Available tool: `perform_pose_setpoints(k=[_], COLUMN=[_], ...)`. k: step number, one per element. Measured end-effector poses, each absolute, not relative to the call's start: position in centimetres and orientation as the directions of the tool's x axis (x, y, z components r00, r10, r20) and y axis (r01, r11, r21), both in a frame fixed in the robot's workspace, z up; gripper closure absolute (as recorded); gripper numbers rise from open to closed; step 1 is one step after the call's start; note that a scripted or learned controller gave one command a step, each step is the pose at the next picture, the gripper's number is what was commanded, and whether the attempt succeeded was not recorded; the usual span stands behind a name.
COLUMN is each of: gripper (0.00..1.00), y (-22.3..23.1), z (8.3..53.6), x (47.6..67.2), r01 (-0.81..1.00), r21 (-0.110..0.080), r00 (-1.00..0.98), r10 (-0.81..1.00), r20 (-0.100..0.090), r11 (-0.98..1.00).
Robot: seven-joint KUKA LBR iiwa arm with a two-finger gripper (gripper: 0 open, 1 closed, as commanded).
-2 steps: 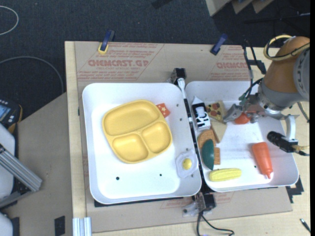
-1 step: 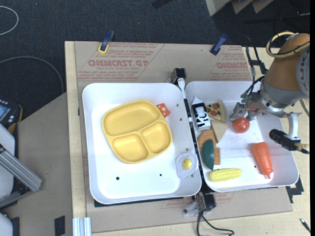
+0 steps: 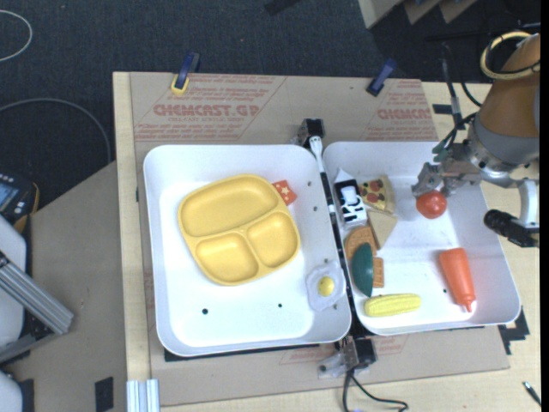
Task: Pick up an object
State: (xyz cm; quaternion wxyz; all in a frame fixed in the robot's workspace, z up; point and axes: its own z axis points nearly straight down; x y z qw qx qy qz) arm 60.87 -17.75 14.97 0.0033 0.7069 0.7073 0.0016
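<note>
My fingers [image 3: 435,184] hang over the right bin [image 3: 506,264], and I cannot tell whether they are spread or pressed together. A round, glossy red tomato [image 3: 431,204] sits directly beneath them, touching or nearly so. Nearer the front lie a smooth tapered orange carrot [image 3: 458,277] and a bumpy yellow corn cob [image 3: 393,304]. The left bin [image 3: 163,230] holds a yellow three-section plate [image 3: 238,227].
</note>
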Motion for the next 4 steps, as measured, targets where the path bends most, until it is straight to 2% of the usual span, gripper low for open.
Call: perform_pose_setpoints(k=[1, 2, 3, 4], gripper=[1.00, 1.00, 1.00, 1.00], y=[-17.9, -17.9, -13.1, -8.1], z=[21.5, 22.6, 23.3, 23.1], x=[61.0, 61.1, 57.5, 55.4], r01=[1.000, 1.000, 1.000, 1.000], r21=[0.010, 0.005, -0.002, -0.003], r00=[-0.001, -0.001, -0.004, -0.005], r10=[1.000, 1.000, 1.000, 1.000], r20=[-0.003, -0.002, 0.003, 0.003], r11=[0.001, 0.001, 0.004, 0.005])
